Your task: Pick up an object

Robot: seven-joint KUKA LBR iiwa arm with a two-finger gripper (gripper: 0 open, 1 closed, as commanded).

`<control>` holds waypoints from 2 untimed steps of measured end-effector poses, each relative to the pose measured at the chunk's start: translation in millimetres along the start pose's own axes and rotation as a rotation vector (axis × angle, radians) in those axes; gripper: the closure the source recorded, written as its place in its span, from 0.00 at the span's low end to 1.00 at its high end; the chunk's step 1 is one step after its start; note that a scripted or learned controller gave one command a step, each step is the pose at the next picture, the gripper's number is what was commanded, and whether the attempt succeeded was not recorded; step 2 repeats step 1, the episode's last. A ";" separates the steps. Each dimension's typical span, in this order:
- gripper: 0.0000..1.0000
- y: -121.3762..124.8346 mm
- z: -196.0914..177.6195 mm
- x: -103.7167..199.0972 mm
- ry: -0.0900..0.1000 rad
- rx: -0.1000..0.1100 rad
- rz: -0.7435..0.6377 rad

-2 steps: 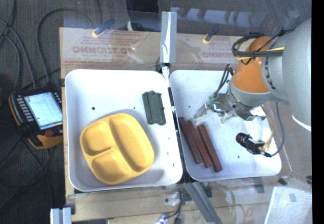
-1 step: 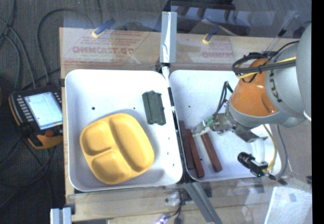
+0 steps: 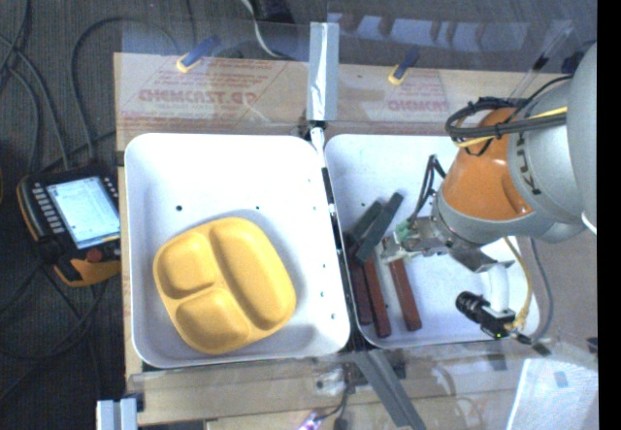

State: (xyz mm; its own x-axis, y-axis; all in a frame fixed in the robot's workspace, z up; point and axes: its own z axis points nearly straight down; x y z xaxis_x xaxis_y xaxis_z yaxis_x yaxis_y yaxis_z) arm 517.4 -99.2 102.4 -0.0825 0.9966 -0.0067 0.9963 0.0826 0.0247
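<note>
A yellow three-compartment plate (image 3: 225,282) lies in the left bin (image 3: 146,166). In the right bin (image 3: 388,156) a dark grey bar (image 3: 374,216) lies slanted near the left wall. Below it two brown sticks (image 3: 370,296) (image 3: 407,297) lie side by side, pointing toward the front edge. My gripper (image 3: 395,248) reaches in from the right under the orange wrist band (image 3: 480,187). It hovers low over the lower end of the grey bar and the tops of the brown sticks. Whether it touches any of them is not clear.
The divider wall (image 3: 332,224) between the bins runs just left of the grey bar. A black cable plug (image 3: 477,308) hangs from the arm over the right bin's front right. A teach pendant (image 3: 73,215) lies on the floor at the left.
</note>
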 end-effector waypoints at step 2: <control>1.00 103.4 -78.8 19.5 -0.001 0.028 0.163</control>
